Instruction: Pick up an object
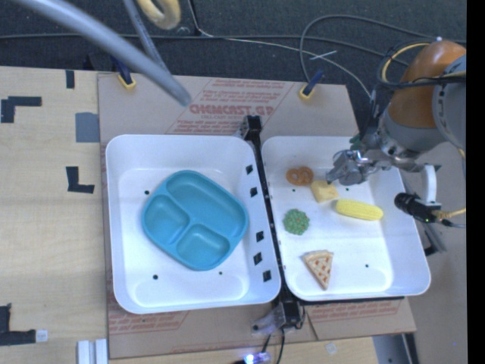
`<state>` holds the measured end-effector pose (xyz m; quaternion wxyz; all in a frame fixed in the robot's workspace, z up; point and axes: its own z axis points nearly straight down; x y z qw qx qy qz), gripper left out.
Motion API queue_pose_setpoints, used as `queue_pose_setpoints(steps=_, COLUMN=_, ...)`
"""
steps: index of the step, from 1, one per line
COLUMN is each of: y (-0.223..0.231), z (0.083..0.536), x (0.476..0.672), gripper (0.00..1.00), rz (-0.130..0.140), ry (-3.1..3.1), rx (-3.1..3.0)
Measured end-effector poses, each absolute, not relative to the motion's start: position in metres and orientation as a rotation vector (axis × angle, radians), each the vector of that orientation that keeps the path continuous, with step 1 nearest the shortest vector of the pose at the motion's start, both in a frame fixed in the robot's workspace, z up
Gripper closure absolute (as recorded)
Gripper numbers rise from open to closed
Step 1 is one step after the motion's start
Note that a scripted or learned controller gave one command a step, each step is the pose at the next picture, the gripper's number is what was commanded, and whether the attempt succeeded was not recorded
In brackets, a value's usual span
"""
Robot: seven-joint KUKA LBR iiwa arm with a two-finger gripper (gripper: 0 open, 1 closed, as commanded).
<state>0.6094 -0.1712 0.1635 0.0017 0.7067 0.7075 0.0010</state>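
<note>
The right bin [405,268] holds several toy foods: a brown pretzel [299,176], a pale yellow cheese wedge [324,192], a yellow corn cob [359,210], a green broccoli head [296,221] and a pizza slice [319,268]. My gripper [342,170] hangs over the bin's upper part, just above and right of the cheese wedge, between the pretzel and the corn. Nothing shows between its fingers.
The left bin [125,203] carries a blue divided tray [195,218]. A black divider [258,196] runs between the bins. Cables loop over the back of the bench, and a grey pole [98,29] crosses the upper left.
</note>
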Motion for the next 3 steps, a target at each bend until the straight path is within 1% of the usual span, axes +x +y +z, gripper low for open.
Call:
queue_pose_setpoints(steps=1, y=-0.162, z=0.222, x=0.614, gripper=1.0, rz=0.004, ry=2.221, rx=2.216)
queue_pose_setpoints(steps=2, y=-0.162, z=0.242, x=0.615, gripper=1.0, rz=0.001, ry=2.222, rx=2.219)
queue_pose_setpoints(steps=3, y=-0.113, z=0.23, x=0.612, gripper=1.0, rz=-0.002, ry=2.228, rx=2.218)
